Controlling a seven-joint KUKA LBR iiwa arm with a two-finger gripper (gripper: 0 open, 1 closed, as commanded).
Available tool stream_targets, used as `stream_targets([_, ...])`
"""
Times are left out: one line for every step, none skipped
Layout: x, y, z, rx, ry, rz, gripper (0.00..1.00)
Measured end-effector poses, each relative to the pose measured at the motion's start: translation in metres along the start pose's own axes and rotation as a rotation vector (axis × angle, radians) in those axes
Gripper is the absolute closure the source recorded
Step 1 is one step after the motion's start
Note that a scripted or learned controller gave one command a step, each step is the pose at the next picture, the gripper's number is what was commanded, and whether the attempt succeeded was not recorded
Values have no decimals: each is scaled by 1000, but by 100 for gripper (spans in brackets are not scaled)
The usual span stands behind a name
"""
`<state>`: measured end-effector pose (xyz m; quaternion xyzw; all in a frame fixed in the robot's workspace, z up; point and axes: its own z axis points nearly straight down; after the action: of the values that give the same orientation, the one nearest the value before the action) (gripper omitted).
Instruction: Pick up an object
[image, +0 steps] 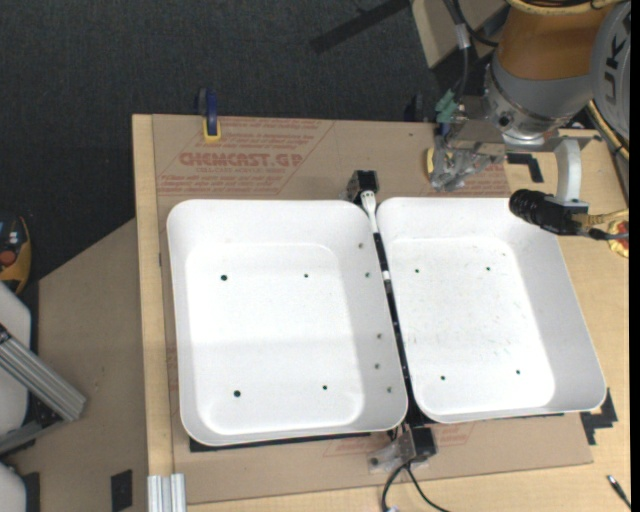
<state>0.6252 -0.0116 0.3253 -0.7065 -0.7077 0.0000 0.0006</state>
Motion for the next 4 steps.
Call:
stream_targets([50, 43, 37, -4, 0, -3, 100])
stream_targets([-10, 42, -26, -10, -4, 7, 100])
stream_targets([35, 40, 72, 10, 1, -2, 100])
stream_targets([54, 18, 38, 0, 0, -1, 100])
